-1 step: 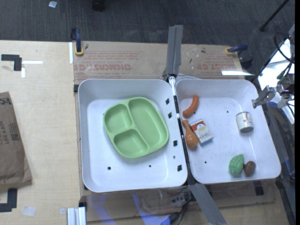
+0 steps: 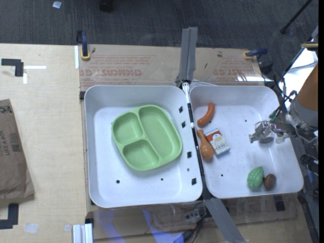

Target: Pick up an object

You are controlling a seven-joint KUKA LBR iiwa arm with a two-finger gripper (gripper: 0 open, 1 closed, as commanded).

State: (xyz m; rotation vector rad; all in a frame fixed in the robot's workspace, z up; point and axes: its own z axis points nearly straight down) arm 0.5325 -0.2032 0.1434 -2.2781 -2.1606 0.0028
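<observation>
Green divided plate (image 2: 147, 136) sits alone in the left bin (image 2: 101, 186). The gripper (image 2: 261, 133) hovers in the right bin (image 2: 238, 186), well right of the small carton (image 2: 218, 142); can't tell the jaws' state. I'd drop squarely over the carton, avoiding both sausages.

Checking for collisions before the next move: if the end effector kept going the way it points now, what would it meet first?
The end effector points left across the right bin. The small carton probably lies first in line, though its height above the floor is unclear.
</observation>
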